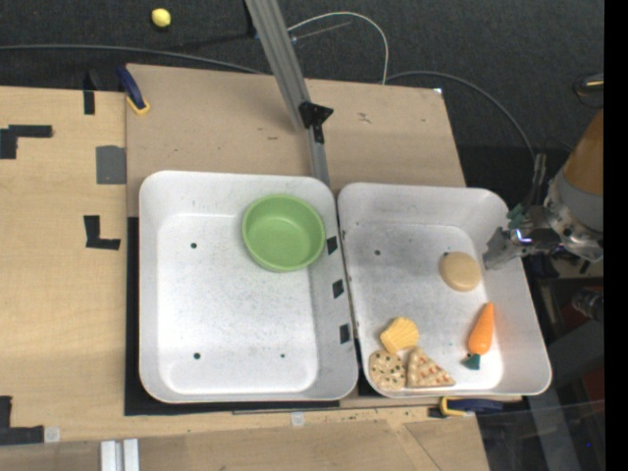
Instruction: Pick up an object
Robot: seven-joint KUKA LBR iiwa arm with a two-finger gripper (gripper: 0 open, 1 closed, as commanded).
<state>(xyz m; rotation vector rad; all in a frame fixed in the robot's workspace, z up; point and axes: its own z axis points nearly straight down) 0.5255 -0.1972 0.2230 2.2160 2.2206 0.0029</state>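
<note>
End effector (502, 245) over right bin (417, 202) rim, beside beige round (459, 271); finger state unclear.

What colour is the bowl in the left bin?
Green. The bowl is light green all over, seen plainly in the camera view.

You see two scuffed, speckled white plastic bins (167, 283), a smooth matt green plastic bowl (284, 232), and a bare wood surface (49, 263).

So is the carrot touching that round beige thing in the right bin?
Apart. The camera view shows bare white bin floor between the carrot and the round beige thing, which lies above it.
</note>
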